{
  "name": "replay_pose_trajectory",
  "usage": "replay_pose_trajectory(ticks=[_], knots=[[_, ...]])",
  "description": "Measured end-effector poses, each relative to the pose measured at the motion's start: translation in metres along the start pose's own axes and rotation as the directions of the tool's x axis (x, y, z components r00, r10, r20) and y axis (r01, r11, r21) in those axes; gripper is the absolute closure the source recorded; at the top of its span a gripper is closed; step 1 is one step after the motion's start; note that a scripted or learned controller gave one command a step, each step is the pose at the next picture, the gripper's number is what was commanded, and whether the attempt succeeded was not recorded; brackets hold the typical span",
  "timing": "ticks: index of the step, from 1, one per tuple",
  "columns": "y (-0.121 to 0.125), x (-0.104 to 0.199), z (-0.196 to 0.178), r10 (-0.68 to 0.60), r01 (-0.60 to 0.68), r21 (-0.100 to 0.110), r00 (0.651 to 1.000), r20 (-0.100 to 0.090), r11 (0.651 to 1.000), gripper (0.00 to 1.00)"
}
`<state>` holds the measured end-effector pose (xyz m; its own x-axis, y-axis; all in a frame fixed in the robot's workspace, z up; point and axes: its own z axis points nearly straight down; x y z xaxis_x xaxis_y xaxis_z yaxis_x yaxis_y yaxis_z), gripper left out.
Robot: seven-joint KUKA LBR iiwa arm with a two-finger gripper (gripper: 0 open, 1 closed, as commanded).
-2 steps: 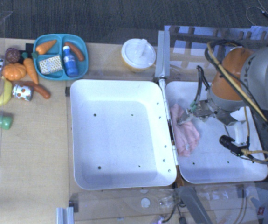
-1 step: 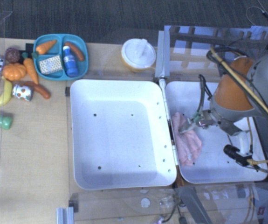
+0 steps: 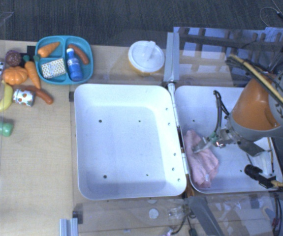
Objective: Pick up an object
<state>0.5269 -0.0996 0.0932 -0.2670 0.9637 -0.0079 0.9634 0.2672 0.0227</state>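
Pink cloth-like object [image 3: 201, 158] lies in right bin [image 3: 200, 98], against left wall, near corner. Long axis runs far-to-near, near end angled slightly right. Gripper [image 3: 211, 142] low over object's far part, arm [image 3: 254, 109] reaching from right. Jaw state: cannot tell. Left bin [image 3: 124, 139] alongside.

The wooden bench [image 3: 43, 181] bears two white bins [image 3: 126, 141] (plus toy food [image 3: 28, 82]).
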Motion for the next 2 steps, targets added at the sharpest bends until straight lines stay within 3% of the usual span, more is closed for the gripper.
replay_pose_trajectory(ticks=[1,2], knots=[[0.044,-0.003,0.002,0.189,-0.189,0.006,0.982,-0.001,0.982,0.00],[0.023,0.037,-0.091,0.440,-0.440,0.021,0.898,0.002,0.898,0.00]])
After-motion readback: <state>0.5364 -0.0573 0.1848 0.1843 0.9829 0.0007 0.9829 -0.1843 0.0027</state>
